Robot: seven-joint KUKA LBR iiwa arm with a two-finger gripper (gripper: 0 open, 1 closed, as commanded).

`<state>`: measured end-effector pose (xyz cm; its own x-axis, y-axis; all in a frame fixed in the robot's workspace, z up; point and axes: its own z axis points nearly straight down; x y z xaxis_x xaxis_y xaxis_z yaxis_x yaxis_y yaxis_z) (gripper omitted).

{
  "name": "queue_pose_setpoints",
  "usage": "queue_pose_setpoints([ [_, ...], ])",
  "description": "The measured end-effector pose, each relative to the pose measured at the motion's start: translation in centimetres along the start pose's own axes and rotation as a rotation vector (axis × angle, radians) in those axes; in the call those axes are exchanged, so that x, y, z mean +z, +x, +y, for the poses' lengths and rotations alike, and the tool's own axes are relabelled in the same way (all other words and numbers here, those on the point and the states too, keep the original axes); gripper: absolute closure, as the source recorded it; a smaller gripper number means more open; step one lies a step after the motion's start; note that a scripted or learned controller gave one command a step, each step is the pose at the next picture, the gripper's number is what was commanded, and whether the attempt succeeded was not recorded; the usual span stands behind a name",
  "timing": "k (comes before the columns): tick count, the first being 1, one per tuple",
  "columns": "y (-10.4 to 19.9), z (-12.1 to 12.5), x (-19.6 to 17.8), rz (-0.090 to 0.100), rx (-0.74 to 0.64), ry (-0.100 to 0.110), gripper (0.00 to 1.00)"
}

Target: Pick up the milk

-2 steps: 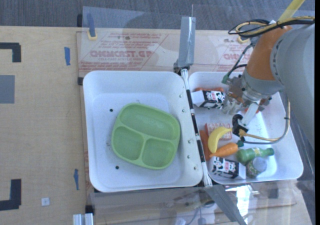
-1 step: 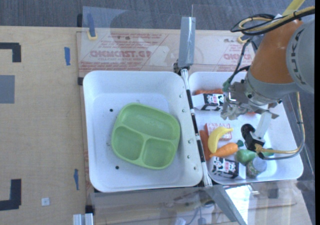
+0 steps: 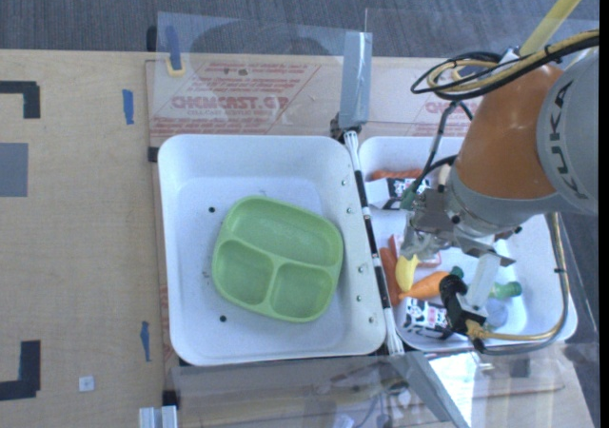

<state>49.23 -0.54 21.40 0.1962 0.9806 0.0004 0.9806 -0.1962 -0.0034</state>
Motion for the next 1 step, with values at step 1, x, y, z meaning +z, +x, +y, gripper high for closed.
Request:
queue_pose_setpoints([
  [1,2.25,-1.79,-1.91,-0.001,0.229,-0.003,1.0],
])
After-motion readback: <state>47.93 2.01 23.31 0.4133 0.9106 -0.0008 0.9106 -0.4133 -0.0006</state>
